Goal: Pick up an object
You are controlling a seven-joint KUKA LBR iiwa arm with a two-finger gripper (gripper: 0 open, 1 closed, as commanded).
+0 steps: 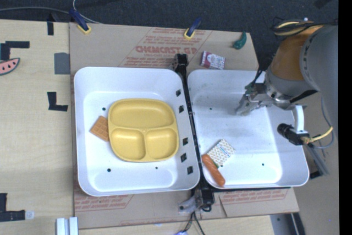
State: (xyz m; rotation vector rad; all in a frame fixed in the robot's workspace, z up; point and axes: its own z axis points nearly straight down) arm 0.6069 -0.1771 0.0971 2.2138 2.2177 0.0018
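Observation:
My gripper (pixel 246 105) hangs over the upper right part of the right bin (pixel 236 129), reaching in from the right, with nothing seen between its fingers. An orange carrot-like piece (pixel 213 170) lies near the bin's front left corner. A small white patterned packet (pixel 221 152) rests just above the carrot, touching it. Both lie well below and left of the gripper. In the left bin (pixel 93 91) sits a yellow divided plate (pixel 144 129) with a tan cracker-like piece (pixel 100 129) tucked at its left edge.
A small red-and-white packet (pixel 212 60) lies on the cardboard behind the right bin. Yellow clamps (pixel 192 31) and a green clip (pixel 240 41) sit at the cardboard's far edge. Black clips (pixel 185 118) line the divider between the bins.

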